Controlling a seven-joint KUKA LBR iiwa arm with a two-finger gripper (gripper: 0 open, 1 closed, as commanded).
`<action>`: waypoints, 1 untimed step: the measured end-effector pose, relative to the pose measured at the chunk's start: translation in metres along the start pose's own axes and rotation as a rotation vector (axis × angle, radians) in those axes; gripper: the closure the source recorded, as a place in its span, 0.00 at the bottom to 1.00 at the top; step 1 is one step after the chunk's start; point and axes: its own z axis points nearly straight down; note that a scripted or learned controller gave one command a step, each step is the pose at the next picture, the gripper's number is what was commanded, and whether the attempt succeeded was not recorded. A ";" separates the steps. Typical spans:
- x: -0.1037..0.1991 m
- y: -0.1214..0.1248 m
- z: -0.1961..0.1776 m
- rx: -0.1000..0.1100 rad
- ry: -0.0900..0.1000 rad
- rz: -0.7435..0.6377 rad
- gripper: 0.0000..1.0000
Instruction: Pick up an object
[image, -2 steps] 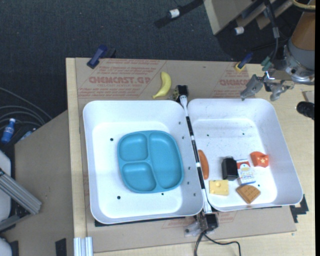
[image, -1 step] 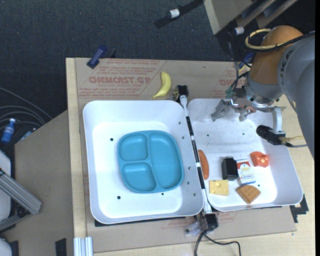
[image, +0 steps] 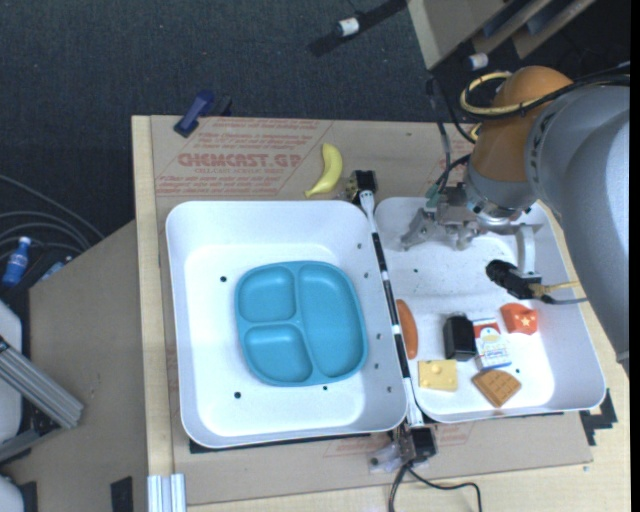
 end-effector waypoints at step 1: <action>0.008 -0.062 0.000 -0.001 -0.001 0.002 0.00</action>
